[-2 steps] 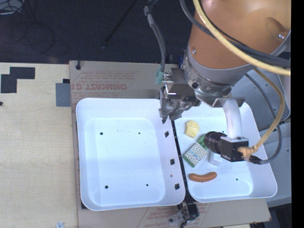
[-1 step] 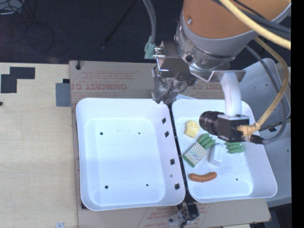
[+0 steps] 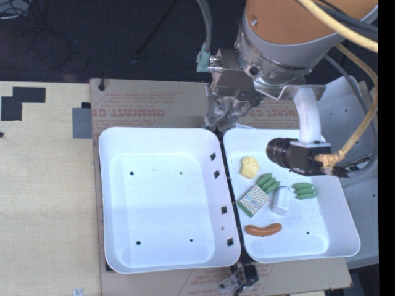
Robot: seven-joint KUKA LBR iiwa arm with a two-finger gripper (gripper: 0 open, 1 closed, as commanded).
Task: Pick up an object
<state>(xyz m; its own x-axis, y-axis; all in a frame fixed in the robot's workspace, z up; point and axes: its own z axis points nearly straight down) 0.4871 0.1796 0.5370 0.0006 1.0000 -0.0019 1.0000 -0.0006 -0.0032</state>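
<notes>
- hand (image 3: 227, 117) sits over the far rim where the two bins meet; can't tell its opening or whether it grips anything
- toy corn cob (image 3: 249, 166) is the nearest item, in the right bin (image 3: 336, 242), toward the camera and right of the hand
- sausage (image 3: 263, 229) lies farthest, long axis left-right

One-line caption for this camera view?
KUKA arm above right bin holding toy corn, pea pods, sausage, beside the left bin.

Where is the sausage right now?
The sausage lies in the right bin, near its front edge, just below the green-and-white box.
</notes>
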